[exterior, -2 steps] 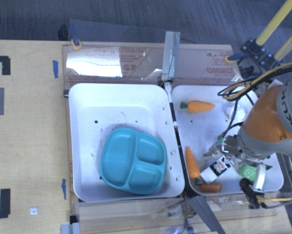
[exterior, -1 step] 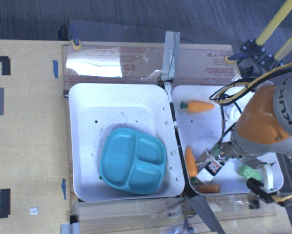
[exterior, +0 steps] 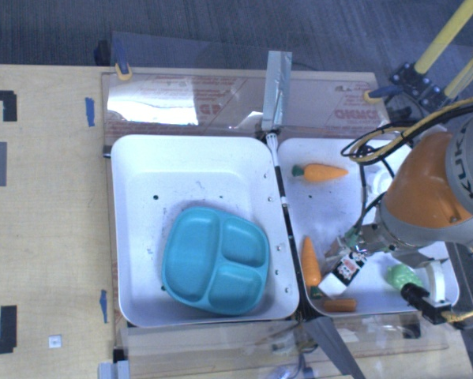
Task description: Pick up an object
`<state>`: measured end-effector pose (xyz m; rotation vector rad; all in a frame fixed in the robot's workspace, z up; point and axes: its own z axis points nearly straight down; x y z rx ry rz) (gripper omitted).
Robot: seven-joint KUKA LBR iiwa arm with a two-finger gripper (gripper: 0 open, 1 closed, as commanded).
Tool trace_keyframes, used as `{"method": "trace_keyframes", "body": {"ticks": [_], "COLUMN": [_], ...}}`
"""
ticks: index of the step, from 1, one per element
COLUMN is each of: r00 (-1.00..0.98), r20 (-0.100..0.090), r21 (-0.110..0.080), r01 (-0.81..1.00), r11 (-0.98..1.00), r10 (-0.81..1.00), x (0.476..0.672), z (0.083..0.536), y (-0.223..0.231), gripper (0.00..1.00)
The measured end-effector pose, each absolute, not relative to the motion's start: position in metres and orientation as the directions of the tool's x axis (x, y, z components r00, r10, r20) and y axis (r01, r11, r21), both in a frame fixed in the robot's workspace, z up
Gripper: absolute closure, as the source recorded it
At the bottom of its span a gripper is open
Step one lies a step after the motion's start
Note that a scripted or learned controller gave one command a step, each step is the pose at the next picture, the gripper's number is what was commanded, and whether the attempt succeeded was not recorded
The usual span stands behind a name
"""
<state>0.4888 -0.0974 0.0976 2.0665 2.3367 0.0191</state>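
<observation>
Carrots crowd the right bin point(exterior: 331, 200): one point(exterior: 325, 173) at its far wall, one point(exterior: 309, 262) along its left wall. I've put the gripper point(exterior: 348, 265) low beside that second carrot; finger state I can't tell.

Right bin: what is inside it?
The right bin holds two carrots, a green object and an orange stick. The arm covers its right part.

The grey arm with its orange band reaches in from the right, hand point(exterior: 348, 253) angled low.
</observation>
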Motion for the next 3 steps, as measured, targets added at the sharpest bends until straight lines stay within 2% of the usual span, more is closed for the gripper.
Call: {"method": "trace_keyframes", "body": {"ticks": [1,2,3], "r00": [0.005,0.007,0.056], "r20": [0.001,0.000,-0.007], "r21": [-0.001,-0.004,0.029], "r01": [1.000,1.000,0.998], "r11": [-0.005,-0.007,-0.055], "r10": [1.000,1.000,0.998], "x": [0.521,0.520,0.502], "z": [0.183,0.182,0.115], "y": [-0.043,-0.044,-0.093], "gripper": [1.00,0.00,0.00]}}
